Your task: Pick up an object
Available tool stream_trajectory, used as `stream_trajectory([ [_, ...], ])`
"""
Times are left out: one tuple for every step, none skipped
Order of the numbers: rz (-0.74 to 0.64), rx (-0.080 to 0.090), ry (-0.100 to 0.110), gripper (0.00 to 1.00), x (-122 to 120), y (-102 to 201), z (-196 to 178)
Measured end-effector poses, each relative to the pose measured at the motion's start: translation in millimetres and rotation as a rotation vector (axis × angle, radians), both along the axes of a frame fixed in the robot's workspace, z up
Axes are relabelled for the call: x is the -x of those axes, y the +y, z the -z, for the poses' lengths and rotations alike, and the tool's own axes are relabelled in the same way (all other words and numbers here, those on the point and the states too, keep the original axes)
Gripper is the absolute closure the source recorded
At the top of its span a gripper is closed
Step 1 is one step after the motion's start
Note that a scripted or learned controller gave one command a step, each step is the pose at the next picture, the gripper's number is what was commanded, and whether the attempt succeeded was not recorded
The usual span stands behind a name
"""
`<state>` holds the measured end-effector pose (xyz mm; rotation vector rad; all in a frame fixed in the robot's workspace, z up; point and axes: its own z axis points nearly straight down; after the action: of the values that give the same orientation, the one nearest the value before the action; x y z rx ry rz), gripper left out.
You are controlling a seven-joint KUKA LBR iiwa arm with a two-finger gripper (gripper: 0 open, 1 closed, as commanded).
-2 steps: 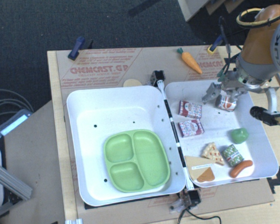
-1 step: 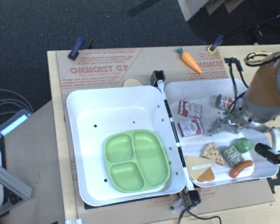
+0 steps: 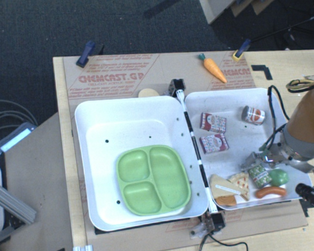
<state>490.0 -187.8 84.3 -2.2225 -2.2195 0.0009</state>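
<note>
The right bin (image 3: 227, 98) holds the loose items. Two red-and-white cartons (image 3: 213, 122) (image 3: 214, 142) lie near its left wall and a small can (image 3: 253, 115) lies at the back. Along the front lie a cheese wedge (image 3: 223, 186), a pizza slice (image 3: 241, 183), a green-labelled can (image 3: 260, 176), a green vegetable (image 3: 279, 177) and a sausage (image 3: 271, 193). My gripper (image 3: 258, 160) hangs low over the front right of this bin, just above the green-labelled can. The grey wrist and orange band rise behind it to the right.
The left bin (image 3: 93, 126) holds a green divided plate (image 3: 152, 179). A toy carrot (image 3: 214, 69) lies on the bench behind the right bin. Clamps sit at the bench's back edge and between the bins. A black cable loops along the right bin's far right side.
</note>
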Motion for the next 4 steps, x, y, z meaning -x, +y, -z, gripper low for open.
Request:
stream_trajectory([
  [0.000, 0.001, -0.004, 1.00, -1, 0, -10],
  [-0.003, -0.001, -0.001, 1.00, 5, 119, -100],
  [-0.002, 0.000, -0.001, 1.00, -65, 111, -100],
  [-0.002, 0.001, -0.001, 0.00, -65, 111, -100],
])
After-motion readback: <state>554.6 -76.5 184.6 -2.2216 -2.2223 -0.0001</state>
